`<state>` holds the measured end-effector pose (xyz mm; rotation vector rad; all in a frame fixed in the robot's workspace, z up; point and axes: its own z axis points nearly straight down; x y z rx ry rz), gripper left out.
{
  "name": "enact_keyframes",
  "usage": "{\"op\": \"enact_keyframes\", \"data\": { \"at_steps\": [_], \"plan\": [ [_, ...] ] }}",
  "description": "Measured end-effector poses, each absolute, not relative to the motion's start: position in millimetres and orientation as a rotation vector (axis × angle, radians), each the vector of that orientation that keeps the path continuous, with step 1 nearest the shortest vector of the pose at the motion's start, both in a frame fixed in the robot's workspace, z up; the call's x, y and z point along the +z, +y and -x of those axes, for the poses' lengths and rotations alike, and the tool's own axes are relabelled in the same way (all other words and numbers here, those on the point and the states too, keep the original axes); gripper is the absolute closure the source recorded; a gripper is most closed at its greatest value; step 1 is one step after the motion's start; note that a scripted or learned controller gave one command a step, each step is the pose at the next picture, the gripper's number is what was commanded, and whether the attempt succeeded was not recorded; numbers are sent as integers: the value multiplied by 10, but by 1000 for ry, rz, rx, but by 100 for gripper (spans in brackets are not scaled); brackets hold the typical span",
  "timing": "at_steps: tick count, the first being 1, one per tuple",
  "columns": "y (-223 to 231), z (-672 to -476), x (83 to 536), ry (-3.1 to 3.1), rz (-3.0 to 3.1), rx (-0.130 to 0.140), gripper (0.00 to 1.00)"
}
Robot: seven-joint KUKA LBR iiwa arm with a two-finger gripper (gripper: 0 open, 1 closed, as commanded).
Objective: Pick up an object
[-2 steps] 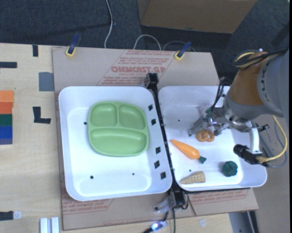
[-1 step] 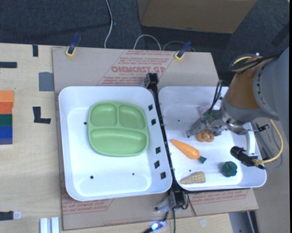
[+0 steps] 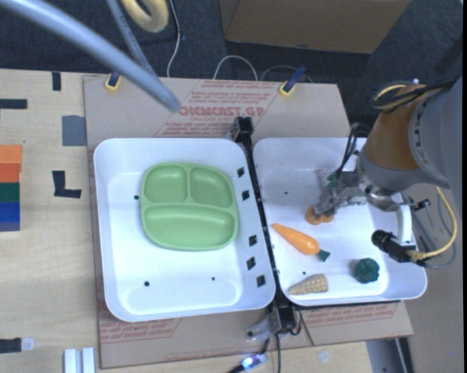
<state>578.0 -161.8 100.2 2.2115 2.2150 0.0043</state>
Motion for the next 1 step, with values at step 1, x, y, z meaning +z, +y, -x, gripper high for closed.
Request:
{"op": "enact_keyframes", "data": {
  "at_steps": [1],
  "plan": [
    [-1688,-5789,1448,2221,-2220,1,100]
  ]
}}
